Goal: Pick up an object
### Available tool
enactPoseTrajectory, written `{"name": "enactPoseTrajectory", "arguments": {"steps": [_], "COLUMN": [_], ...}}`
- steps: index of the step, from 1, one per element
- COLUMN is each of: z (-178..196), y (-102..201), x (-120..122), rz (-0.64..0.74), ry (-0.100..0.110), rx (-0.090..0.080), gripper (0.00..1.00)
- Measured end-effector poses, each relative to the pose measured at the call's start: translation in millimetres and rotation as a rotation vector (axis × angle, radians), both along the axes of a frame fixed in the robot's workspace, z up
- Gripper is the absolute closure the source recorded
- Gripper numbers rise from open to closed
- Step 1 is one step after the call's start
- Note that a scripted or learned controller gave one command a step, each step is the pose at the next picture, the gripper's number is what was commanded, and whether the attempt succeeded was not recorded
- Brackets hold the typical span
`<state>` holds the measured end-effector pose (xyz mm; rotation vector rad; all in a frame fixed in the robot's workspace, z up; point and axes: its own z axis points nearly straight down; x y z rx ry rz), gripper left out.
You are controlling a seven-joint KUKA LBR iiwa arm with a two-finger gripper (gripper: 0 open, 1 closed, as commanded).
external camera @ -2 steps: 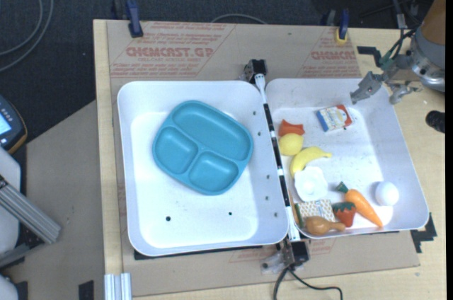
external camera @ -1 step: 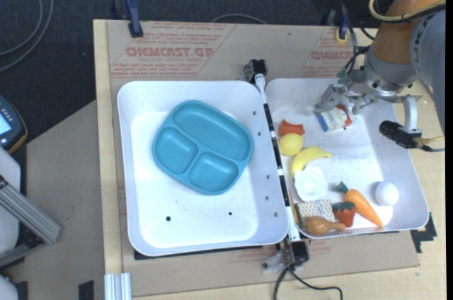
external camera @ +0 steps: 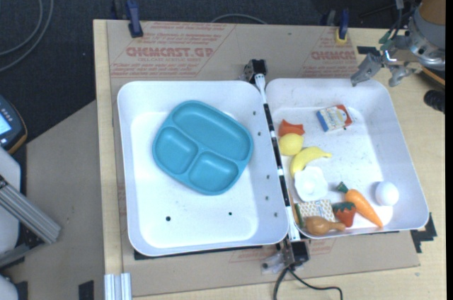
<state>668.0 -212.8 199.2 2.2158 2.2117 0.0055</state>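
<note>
My gripper [external camera: 379, 72] hangs above the far right corner of the right bin [external camera: 396, 143], open, its two fingers spread with nothing between them. Below it in that bin lie a small blue, white and red carton [external camera: 333, 117], an orange-red piece [external camera: 290, 128], a lemon [external camera: 290, 144], a banana [external camera: 308, 158], a white round item [external camera: 311, 183], a carrot [external camera: 365, 206], a white egg [external camera: 386, 192], a strawberry [external camera: 345, 214], a cracker [external camera: 315, 209] and a brown drumstick [external camera: 320, 225].
The left bin [external camera: 141, 150] holds a blue divided plate [external camera: 202, 146]. A black divider strip [external camera: 272, 150] runs between the bins. Blue clamps [external camera: 132, 15] [external camera: 342, 24] sit at the bench's far edge.
</note>
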Motion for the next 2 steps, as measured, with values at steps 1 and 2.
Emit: {"name": "enactPoseTrajectory", "arguments": {"steps": [1,2], "z": [-63.1,-53.1], "y": [32.7,96.2], "x": [-1.7,-85.9], "rz": [0.004,0.003], "ry": [0.013,0.018], "rx": [0.006,0.008], "gripper": [0.00,0.00]}}
